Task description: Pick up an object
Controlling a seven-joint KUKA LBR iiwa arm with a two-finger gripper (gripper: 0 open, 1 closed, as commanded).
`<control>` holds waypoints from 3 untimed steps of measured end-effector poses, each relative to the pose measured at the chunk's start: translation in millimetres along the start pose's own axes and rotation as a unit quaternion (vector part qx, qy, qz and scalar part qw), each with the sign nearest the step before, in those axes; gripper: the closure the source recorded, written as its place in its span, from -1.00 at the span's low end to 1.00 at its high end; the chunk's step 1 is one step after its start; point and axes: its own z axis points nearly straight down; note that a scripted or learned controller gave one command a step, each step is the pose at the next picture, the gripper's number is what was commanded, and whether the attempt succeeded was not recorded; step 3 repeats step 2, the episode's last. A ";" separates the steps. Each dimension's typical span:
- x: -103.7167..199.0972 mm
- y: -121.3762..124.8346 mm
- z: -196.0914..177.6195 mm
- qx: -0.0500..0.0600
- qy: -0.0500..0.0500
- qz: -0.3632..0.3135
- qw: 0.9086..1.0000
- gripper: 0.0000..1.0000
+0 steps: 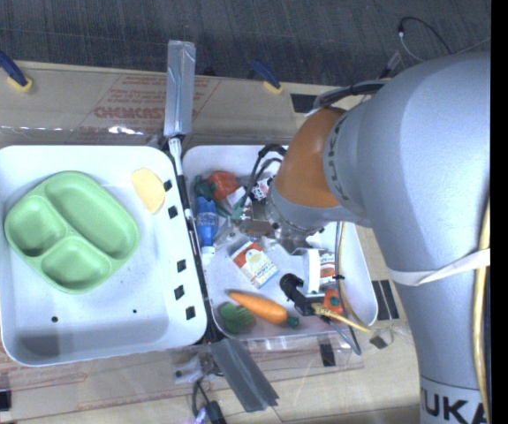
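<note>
We see the big grey arm (430, 193) reaching over the right bin (360, 276). The left bin (24, 325) holds a green plate (71, 230) and a small yellow thing (148, 189). The gripper (255, 223) hangs above a little card (254, 266); we cannot tell its state. An orange carrot (258, 306) lies near the front.
</note>
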 end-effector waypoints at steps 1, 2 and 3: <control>-3.1 -77.7 -99.2 0.002 0.002 -0.016 1.000 -1.00; 4.7 -77.5 -133.8 0.000 0.001 -0.088 0.996 -1.00; 4.7 -77.5 -133.8 0.000 0.001 -0.088 0.996 -1.00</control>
